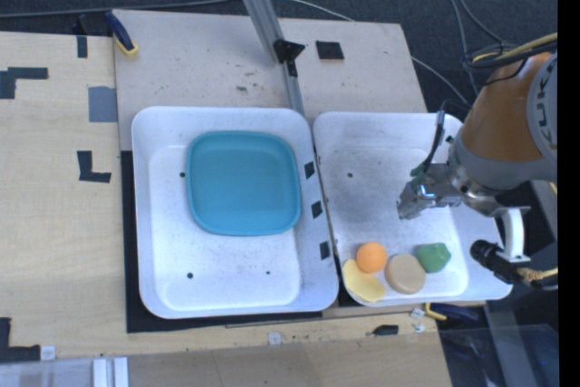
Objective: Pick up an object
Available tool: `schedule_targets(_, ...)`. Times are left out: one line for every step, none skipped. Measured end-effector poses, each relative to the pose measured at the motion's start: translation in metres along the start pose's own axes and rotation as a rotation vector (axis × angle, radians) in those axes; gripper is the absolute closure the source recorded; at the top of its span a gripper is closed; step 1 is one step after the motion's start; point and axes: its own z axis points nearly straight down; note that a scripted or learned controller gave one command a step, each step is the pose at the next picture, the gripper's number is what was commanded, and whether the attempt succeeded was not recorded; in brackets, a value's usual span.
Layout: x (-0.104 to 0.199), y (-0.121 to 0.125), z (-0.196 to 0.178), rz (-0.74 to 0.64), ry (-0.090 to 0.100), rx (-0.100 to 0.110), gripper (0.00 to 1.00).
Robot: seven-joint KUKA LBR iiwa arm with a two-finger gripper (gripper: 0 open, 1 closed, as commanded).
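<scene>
Orange ball (pixel 370 256) near, below claw (pixel 410 203)

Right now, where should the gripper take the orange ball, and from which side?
Take the orange ball across its widest middle, coming straight down from above. It is round, so any sideways grip slips. Put the fingers at its far and left sides, since the tan disc and yellow piece crowd the others.

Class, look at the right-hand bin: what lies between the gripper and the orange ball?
In the camera view, nothing: only bare, scuffed white floor of the right bin separates the gripper from the orange ball.
</scene>
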Motion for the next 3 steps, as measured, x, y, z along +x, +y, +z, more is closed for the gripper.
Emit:
schedule_targets(0.0, 0.001, -0.05, 0.0, 0.0, 0.0, 1.0)
schedule_targets(0.046, 0.009, -0.042, -0.004, 0.001, 0.004, 1.0)
schedule_targets(0.092, 0.009, -0.05, -0.004, 0.001, 0.003, 1.0)
